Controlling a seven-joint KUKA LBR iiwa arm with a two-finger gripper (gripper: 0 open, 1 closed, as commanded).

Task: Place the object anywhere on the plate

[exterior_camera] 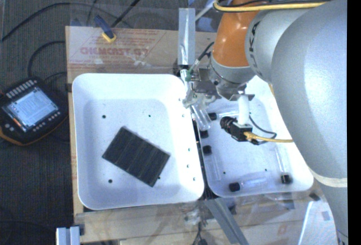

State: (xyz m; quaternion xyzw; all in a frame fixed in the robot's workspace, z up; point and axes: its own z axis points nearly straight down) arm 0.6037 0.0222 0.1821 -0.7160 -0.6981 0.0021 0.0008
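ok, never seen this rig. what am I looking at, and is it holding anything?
One camera sits above a bench, looking down at a slant. The big grey arm with the orange band is a robot reaching in from the right. Its gripper hangs over the seam between two shallow white bins. The left bin holds a dark ribbed plate, lying flat. The right bin sits partly under the arm. I cannot tell whether the gripper holds anything. The handheld controller lies on the floor at left.

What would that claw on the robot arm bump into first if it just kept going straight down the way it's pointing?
Probably the raised white rims where the two bins meet. The gripper points down over that seam, at the left bin's right edge. Depth is hard to judge; it could land just inside the right bin instead.
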